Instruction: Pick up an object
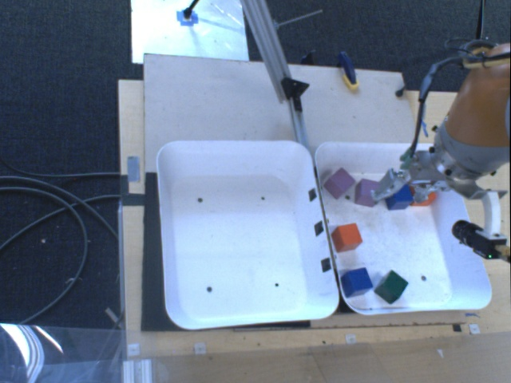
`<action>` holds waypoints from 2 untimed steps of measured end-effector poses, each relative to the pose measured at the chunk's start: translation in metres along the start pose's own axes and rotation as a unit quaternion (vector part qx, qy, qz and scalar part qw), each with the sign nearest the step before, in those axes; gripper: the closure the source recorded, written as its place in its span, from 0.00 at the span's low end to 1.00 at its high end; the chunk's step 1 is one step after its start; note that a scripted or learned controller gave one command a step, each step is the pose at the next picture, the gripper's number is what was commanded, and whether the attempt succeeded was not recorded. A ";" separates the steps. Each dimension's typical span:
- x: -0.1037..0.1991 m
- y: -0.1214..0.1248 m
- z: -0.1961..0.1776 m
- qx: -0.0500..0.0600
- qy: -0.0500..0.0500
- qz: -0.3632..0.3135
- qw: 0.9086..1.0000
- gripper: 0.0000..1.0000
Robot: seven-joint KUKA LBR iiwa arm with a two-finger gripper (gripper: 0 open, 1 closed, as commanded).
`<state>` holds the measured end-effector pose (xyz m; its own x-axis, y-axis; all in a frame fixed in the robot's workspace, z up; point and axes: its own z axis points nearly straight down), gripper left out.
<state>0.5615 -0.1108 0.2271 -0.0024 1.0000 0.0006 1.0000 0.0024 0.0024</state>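
In the right white plastic bin (447, 298), past the purple cubes (339, 183), your two-finger gripper (399, 188) sits over a blue cube (398, 199); I cannot tell its state. You're grasping; next, confirm, then lift straight.

Gripper (397, 188) low in right bin (463, 294), beside blue block (398, 200).

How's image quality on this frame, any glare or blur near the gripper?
Camera view: strong glare on the reflective sheet at top left; the bins' white floors are bright but not blown out; the gripper is slightly soft, so the blue block beside it blurs into it; the other blocks are sharp.
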 end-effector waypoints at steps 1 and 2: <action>0.000 0.001 -0.011 -0.002 0.000 -0.001 1.000 1.00; 0.000 0.001 -0.011 -0.001 0.000 -0.001 1.000 0.00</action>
<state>0.5625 -0.1107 0.2380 -0.0046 1.0000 0.0010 1.0000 0.0046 0.0054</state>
